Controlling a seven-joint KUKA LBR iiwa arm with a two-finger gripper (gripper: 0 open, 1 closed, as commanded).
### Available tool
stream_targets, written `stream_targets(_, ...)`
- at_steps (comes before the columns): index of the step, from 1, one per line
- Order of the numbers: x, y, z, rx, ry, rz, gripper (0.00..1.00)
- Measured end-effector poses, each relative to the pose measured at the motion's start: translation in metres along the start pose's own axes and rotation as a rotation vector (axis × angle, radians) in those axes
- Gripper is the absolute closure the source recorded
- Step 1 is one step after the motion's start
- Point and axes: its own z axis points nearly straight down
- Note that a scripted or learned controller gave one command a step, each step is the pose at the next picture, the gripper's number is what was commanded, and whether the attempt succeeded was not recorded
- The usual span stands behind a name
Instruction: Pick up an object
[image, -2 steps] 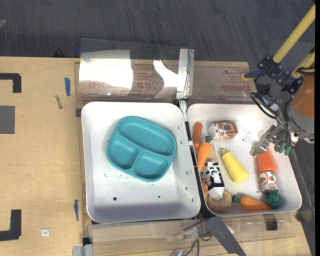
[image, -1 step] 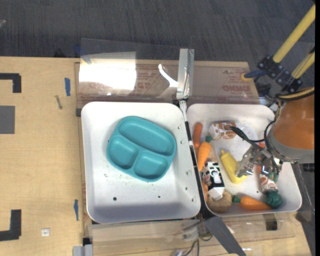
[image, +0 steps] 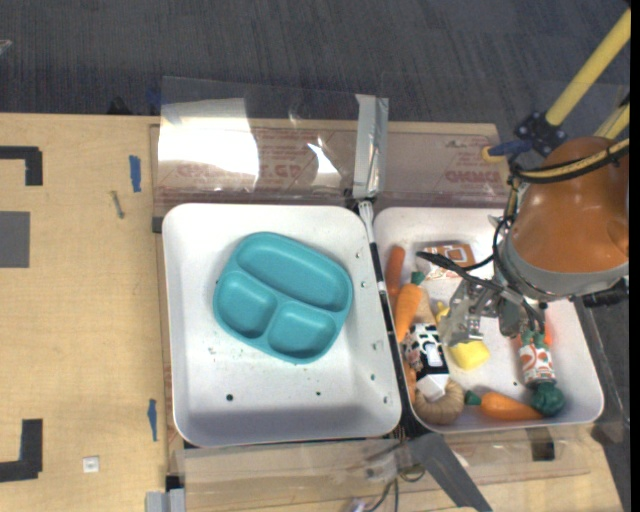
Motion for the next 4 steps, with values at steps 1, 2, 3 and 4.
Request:
stream_targets(1, -0.010, -0.037, -0.035, 0.001, 0.001, -0.487, 1.00)
stream_targets(2, -0.028, -0.020, 0.096, 0.003, -0.002, -0.818, 1.00)
stream_targets(3, -0.139, -0.073, -0.070, 0.004, -0.006, -1.044, 1.00)
stream_targets(4, -0.137, -0.071, -0.065, -0.003, 0.003, -1.047, 0.00)
